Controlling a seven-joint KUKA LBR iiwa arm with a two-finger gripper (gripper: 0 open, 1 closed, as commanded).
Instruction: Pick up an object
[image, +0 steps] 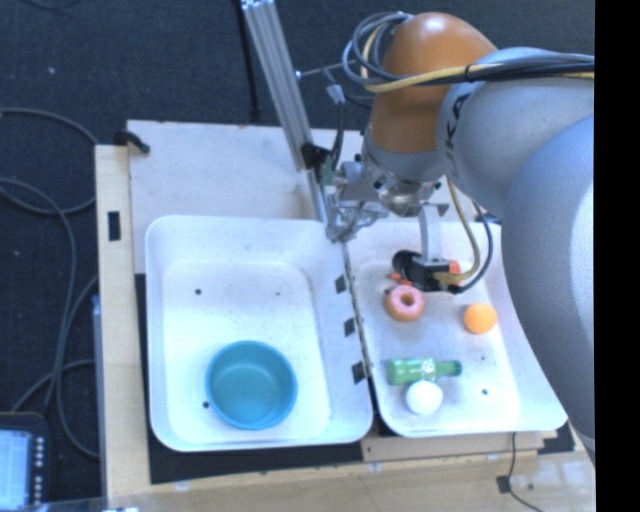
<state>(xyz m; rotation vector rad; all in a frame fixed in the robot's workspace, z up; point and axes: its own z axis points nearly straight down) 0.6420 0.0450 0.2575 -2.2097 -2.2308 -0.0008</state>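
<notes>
In the right bin (500, 400) lie a pink frosted donut (405, 302), a small orange ball (480, 318), a green bottle (423, 370) on its side and a white ball (424, 397) just in front of it. A blue bowl (251, 384) stands upright in the left bin (180, 270), near its front. My gripper (342, 218) hangs over the back end of the rim where the two bins meet, well behind the donut and apart from every object. Nothing shows between its tips.
A slanted aluminium post (280, 90) rises from the bench just behind the gripper. The grey arm covers the right bin's far right side. Cables trail on the dark floor left of the bench.
</notes>
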